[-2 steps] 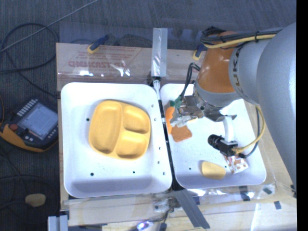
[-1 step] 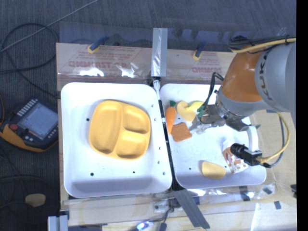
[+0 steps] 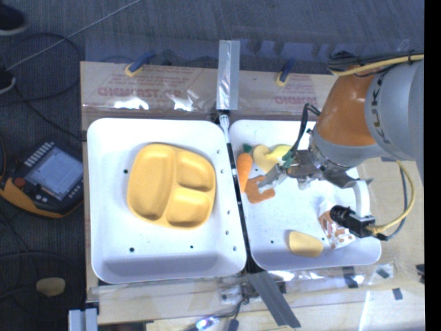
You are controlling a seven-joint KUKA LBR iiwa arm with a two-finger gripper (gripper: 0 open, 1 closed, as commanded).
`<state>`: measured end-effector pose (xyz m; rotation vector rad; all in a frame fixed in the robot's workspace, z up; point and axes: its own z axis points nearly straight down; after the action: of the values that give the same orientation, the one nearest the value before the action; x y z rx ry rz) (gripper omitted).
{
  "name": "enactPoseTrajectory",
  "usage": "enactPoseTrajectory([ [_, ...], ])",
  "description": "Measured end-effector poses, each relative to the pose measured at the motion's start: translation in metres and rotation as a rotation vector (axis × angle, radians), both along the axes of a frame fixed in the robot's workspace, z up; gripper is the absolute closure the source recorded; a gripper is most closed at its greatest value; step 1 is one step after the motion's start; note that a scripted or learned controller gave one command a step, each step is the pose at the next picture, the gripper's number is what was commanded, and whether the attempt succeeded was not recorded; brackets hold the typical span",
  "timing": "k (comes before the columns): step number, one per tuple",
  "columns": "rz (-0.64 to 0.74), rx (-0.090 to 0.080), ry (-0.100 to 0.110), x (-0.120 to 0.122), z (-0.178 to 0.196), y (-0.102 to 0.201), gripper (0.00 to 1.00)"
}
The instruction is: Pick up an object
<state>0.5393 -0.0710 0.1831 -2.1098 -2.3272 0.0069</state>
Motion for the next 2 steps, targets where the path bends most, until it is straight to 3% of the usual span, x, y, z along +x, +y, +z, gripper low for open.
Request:
enactPoseTrajectory([
  [1, 0.0, 0.0, 0.002, 0.0003, 0.0084, 0.0, 1.0],
  [2, 0.0, 0.0, 0.002, 0.0003, 0.0083, 0.0, 0.0],
])
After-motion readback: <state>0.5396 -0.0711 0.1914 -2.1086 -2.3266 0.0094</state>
